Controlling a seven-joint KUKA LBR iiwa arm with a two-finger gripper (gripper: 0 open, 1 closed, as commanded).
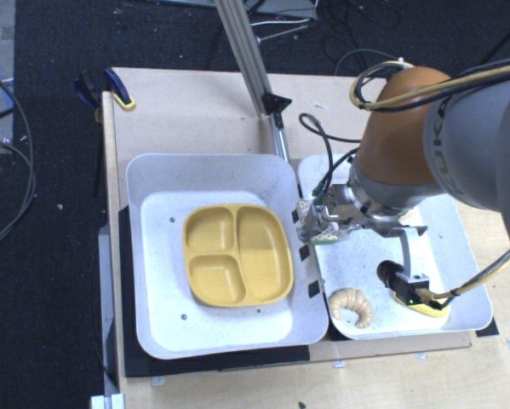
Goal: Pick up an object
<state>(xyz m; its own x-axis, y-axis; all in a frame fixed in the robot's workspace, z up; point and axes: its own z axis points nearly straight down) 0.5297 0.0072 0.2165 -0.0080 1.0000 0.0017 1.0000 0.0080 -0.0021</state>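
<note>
Gripper [317, 226] sits low over the right bin [455, 244], close to the wall where this bin meets the left bin [157, 228]. From my screen I cannot tell if it is clenched or released, because the wrist covers it from above. Nearer to the camera than the gripper, and apart from it, a pale curled pastry-like object [351, 306] lies on the floor of the same bin, near the front wall. On the view's left of the gripper, across the wall, a yellow divided plate [237, 256] lies flat in the left bin.
</note>
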